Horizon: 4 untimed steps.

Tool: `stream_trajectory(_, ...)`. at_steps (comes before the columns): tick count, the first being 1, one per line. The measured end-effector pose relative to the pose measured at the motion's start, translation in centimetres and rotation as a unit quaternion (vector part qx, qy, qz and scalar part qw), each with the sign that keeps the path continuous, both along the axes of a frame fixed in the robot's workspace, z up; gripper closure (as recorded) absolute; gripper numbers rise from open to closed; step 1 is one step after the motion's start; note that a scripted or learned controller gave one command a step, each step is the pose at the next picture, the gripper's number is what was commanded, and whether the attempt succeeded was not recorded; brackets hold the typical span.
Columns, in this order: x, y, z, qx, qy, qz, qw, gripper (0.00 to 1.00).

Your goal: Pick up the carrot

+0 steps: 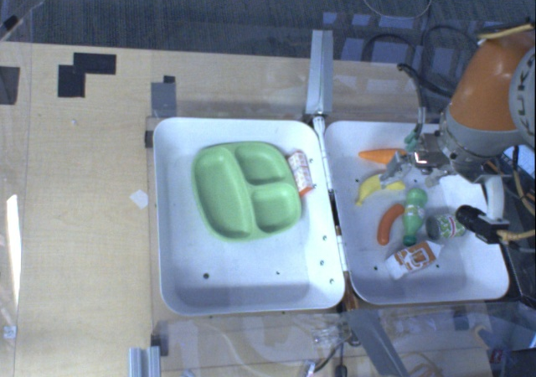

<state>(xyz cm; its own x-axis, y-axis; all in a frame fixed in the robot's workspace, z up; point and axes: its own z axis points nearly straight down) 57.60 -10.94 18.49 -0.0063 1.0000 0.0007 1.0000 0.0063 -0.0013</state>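
The carrot [378, 155] is lying near the far edge of the right bin [469, 283], just beside the claw [400, 164], whose open-or-closed state I cannot tell, while a banana [373, 188] is resting just nearer.

Both bins, the left bin [176, 275] and the right bin [469, 283], are plain white on a pale wood-coloured desk [75, 199] marked with black blocks [84, 74]. The divided tray [247, 191] is light green, and the packet [300, 171] beside it is white and red. The carrot [377, 155] is orange, the banana [373, 189] yellow, the sausage [389, 224] orange-red, the bottle [413, 214] green, the carton [416, 257] brown and white.
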Motion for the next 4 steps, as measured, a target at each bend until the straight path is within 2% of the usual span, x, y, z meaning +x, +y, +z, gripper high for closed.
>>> stream_trajectory(1,5.3,-1.4,-6.5,-0.0002,0.000,0.047,0.9989,0.00)
stream_trajectory(2,9.2,-6.9,-9.7,0.0031,0.008,0.040,0.9992,0.00)
stream_trajectory(3,7.7,-9.3,0.5,-0.0017,-0.005,0.008,1.0000,0.00)
stream_trajectory(4,9.5,-9.2,-9.3,0.0030,0.001,0.127,0.9918,0.00)
